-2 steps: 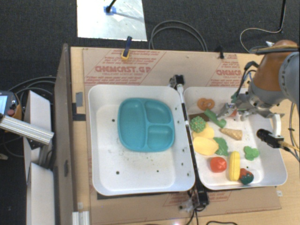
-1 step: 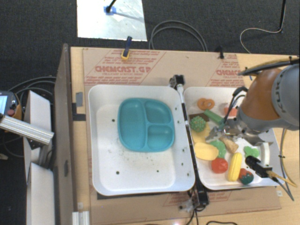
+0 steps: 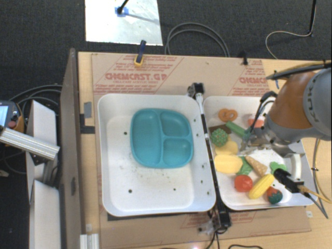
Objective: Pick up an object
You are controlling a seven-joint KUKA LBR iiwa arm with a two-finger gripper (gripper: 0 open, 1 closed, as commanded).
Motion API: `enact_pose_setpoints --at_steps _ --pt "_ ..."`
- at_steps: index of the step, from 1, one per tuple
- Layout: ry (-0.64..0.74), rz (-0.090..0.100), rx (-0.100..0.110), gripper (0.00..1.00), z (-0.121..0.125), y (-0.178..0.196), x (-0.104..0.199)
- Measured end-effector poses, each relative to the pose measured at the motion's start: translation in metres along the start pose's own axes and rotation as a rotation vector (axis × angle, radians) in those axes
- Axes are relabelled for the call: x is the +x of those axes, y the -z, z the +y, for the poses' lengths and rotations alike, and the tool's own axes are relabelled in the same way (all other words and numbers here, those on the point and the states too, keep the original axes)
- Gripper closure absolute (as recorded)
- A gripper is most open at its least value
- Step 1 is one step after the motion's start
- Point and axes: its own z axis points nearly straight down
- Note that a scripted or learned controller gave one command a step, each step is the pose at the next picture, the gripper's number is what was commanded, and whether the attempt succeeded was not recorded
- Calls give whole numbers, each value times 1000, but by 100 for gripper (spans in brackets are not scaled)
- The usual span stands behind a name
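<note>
In the right bin (image 3: 226,204), at three o'clock, the gripper (image 3: 248,145) hangs low over the toy food (image 3: 228,164); its grip state cannot be told

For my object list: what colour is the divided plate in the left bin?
Teal, plain, no pattern; the plate shows clearly in the camera view.

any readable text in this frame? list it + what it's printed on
Red print on the cardboard sheet under the bins, left part: a large word above a smaller line, both too blurred to read.
The same red print repeats on the sheet's right part, near the arm: also unreadable.
Left bin, right bin, teal divided plate, toy food: no text visible.
</note>
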Motion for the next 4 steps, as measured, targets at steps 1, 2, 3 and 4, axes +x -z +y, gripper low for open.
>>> enact_pose_setpoints --at_steps 1,2,3,4 --pt "-6 -8 -8 100 2 101 -77" --pt "-1 -2 1 0 2 94 -71" --pt "-3 4 14 0 -69 -6 -55" --pt "12 -1 -9 0 51 11 12"
